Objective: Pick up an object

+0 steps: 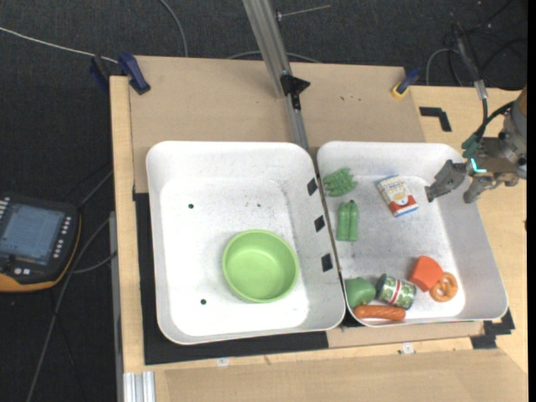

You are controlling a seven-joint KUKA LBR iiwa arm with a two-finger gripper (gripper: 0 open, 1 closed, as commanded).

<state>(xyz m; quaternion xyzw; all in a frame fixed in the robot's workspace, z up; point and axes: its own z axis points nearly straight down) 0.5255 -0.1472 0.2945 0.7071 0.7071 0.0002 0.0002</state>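
Note:
My gripper (460, 186) hangs over the right bin's (469, 233) far right side, its two dark fingers spread open with nothing between them. A small white carton with a red picture (397, 196) lies just left of it. Two green toy items (339, 182) (347, 221) lie by the bin's left wall. Near the front lie an orange cup (425, 271), a pretzel (445, 286), a small can (394, 291), a green pepper (360, 291) and a red sausage (381, 312).
The left bin (176, 191) holds a green bowl (260, 265). A metal post (270, 40) rises at the back between the bins. A handheld pendant (33, 239) lies off the bench at left.

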